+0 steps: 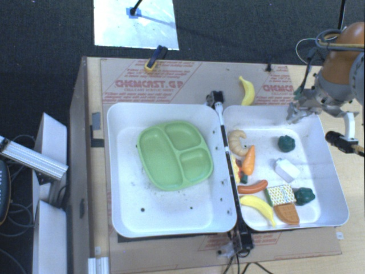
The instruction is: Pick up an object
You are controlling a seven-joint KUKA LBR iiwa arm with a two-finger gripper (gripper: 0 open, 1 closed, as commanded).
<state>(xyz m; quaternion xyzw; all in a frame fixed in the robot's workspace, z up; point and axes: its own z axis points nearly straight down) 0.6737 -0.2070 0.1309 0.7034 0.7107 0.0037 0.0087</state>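
Grey two-finger gripper [297,114] being held over right white bin [328,153] far rim, nothing gripped, opening unreadable. Approach step. Dark green broccoli-like toy [286,143] being left nearest; descent needed next.

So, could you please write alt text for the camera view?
The gripper hovers at the far edge of the right bin of toy food, including a banana and carrot. The left bin holds a green divided plate.
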